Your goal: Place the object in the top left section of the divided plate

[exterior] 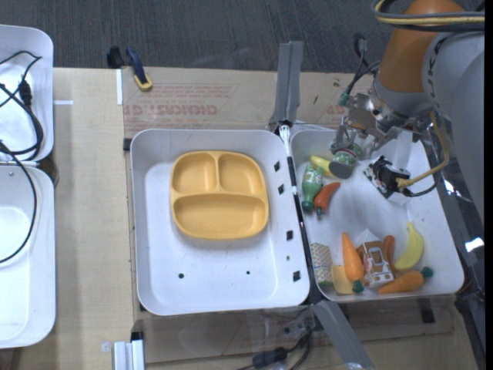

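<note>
At about two o'clock in the view, the two-finger gripper [348, 146] hangs over a small grey-capped toy bottle [343, 163] in the right white bin [443, 206]; whether its jaws are apart I cannot tell. The bottle looks light, rigid, slippery plastic, best pinched across its body. The yellow divided plate [219, 194] waits at nine o'clock.

The divided plate [219, 194] is mustard yellow, lying in the white left bin [154, 268]. In the white right bin [439, 206], a green bottle [310, 183] and red pepper [326, 196] lie near its top-left corner; a yellow banana [412, 247] and orange carrots [351, 257] (one by a red-and-white patterned carton [375, 263]) sit toward its bottom edge. The desk [85, 206] is pale wood.
</note>
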You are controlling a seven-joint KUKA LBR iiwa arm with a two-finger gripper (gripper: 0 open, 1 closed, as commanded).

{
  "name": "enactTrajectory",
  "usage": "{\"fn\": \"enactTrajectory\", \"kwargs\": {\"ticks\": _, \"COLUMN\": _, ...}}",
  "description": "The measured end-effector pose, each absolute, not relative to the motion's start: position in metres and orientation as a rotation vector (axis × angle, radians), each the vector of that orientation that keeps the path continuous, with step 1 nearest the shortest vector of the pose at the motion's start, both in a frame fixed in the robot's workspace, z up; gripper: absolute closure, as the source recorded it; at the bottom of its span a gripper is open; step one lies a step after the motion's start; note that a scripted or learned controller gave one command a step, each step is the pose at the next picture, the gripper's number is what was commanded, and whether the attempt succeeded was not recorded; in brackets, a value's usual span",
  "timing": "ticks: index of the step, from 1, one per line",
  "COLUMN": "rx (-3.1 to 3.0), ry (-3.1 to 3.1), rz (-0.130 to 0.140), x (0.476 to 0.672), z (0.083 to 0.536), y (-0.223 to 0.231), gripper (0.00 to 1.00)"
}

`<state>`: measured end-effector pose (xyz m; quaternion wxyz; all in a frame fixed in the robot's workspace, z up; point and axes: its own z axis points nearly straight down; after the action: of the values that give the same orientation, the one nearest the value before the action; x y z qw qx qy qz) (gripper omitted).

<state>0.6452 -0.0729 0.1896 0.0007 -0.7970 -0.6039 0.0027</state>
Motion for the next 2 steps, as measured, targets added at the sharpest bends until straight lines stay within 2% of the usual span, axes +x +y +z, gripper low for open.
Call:
{"fn": "enactTrajectory", "kwargs": {"ticks": 1, "rx": -2.475, "ry": -1.935, "rz": 0.004, "x": 0.647, "z": 0.196, "y": -0.04, "gripper": 1.0}}
{"fn": "enactTrajectory", "kwargs": {"ticks": 2, "rx": -2.381, "ry": -2.047, "rz": 0.005, "x": 0.601, "z": 0.191, "y": -0.046, "gripper": 1.0}}
